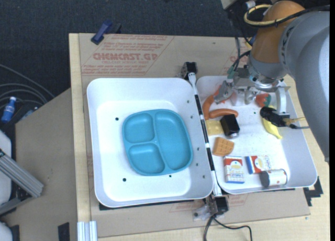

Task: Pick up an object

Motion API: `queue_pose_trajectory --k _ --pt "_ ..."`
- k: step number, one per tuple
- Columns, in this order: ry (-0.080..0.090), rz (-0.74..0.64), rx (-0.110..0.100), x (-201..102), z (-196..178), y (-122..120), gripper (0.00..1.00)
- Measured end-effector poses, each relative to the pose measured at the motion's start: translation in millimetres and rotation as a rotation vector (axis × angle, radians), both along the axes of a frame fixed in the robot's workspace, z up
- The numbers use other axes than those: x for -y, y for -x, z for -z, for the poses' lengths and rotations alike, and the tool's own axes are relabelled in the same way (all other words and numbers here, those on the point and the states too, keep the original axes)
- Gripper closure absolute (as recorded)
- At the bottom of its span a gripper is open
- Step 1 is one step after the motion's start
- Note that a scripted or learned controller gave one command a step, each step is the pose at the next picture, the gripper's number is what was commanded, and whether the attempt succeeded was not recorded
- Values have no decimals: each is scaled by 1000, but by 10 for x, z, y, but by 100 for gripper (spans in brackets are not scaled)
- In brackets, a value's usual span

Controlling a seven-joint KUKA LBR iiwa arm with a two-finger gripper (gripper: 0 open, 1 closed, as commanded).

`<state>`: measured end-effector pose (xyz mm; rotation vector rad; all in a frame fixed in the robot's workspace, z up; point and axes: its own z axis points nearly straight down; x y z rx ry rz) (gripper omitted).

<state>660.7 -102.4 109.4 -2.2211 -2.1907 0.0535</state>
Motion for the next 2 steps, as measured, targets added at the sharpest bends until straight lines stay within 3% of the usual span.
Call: queue_pose_trajectory --k 1,2 --pt "-10 -6 12 66 208 -21 0" --pt "1 -2 -6 134 136 26 100"
